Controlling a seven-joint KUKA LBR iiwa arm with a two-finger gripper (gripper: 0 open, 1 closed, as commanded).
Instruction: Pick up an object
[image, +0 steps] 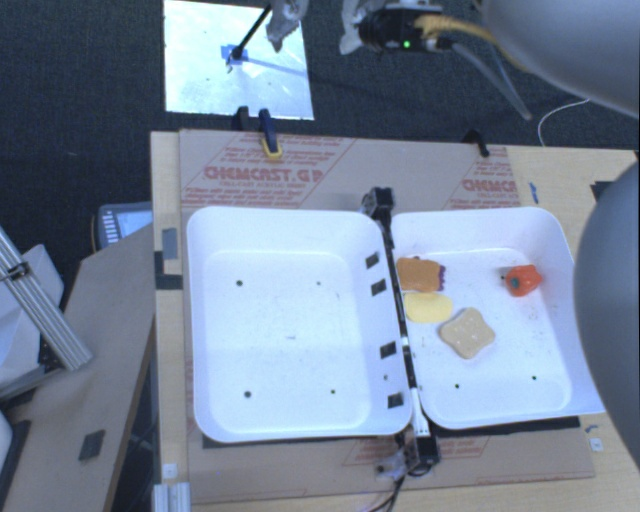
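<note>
Several small objects lie in the right bin (545, 225). An orange-brown piece with a purple edge (420, 274) sits near the bin's left wall. Just below it is a flat yellow disc (428, 307), and a tan toast-like piece (467, 333) lies below that. A red-orange object with a green stem (521, 280) rests further right. My gripper (318, 25) hangs high at the top of the view, far from the bins. Its two pale fingers (284, 22) are spread apart with nothing between them.
The left bin (200, 300) adjoins the right one along a clipped seam (392, 300). Both rest on a cardboard sheet (300, 170) with a yellow clamp (269, 140) at the back. A shiny metal plate (215, 60) lies beyond. The grey arm (612, 330) overhangs the right edge.
</note>
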